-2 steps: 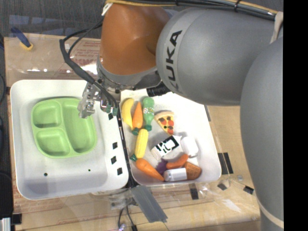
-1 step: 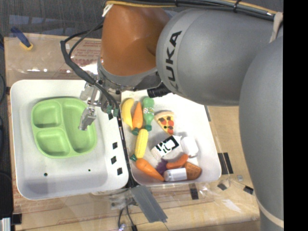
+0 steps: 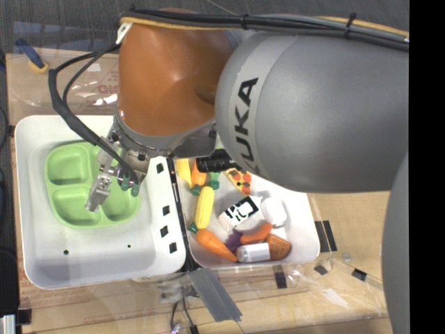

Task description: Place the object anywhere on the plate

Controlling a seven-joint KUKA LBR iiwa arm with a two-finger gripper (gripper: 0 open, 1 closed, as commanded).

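Observation:
A light green divided plate [image 3: 69,186] lies in the left white bin [image 3: 42,256]. My gripper [image 3: 110,186] hangs low over the plate's right side, under the orange band of the arm. A small dark green piece [image 3: 128,184] shows at the gripper's right side, and I cannot tell whether it is a held object or part of the tool. The arm's big grey body hides the back of both bins.
The right bin [image 3: 306,252] holds several toy foods: a yellow corn cob [image 3: 204,207], an orange carrot [image 3: 214,245], a white box with black marks [image 3: 240,211] and a white cylinder [image 3: 254,253]. A white divider [image 3: 167,221] separates the bins.

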